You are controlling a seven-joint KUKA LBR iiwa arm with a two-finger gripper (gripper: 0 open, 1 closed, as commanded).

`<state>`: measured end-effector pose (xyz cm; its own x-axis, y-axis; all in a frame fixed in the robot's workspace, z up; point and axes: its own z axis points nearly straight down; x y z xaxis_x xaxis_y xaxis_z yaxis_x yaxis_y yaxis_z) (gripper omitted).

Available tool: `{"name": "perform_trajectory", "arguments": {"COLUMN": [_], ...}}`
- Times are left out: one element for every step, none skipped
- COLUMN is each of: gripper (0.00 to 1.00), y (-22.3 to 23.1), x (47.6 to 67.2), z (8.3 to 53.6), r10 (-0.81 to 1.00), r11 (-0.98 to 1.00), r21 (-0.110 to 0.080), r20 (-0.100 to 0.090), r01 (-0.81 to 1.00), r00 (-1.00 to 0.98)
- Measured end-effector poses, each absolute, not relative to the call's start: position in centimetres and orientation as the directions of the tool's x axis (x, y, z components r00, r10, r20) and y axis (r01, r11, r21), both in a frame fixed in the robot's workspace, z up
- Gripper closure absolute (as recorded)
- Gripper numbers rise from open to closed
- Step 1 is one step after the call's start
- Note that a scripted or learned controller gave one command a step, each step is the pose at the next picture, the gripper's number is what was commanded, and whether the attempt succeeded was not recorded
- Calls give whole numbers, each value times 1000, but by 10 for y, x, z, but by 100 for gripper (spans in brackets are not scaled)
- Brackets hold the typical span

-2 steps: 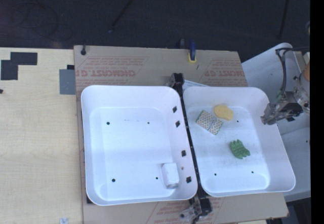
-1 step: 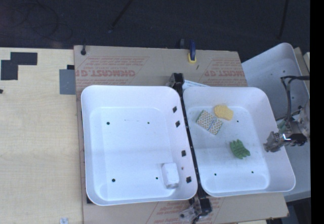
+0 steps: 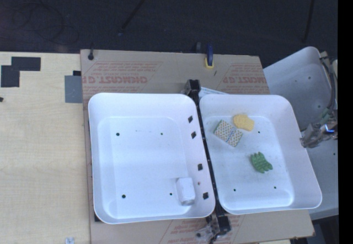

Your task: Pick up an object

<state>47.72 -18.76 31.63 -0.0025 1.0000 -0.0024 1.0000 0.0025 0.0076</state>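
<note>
Camera view: gripper [image 3: 315,136] blurred beside right bin [image 3: 300,127].

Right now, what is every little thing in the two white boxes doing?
Yellow piece: lying in the right bin, at the back.
Checkered block: lying flat, just in front of the yellow piece.
Green toy: lying alone, mid-bin.
White block: lying in the left bin, front right corner.
End effector: outside the right bin, holding nothing.

Right bin [image 3: 300,182] floor lies open around three well-spaced objects; white block [image 3: 185,190] crowds left bin's [image 3: 99,127] corner.
</note>
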Motion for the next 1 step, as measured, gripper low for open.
{"name": "perform_trajectory", "arguments": {"gripper": [100], "y": [-152], "x": [476], "z": [288], "r10": [1000], "r11": [3], "r21": [-4], "r20": [2], "r01": [1000], "r00": [-3]}}
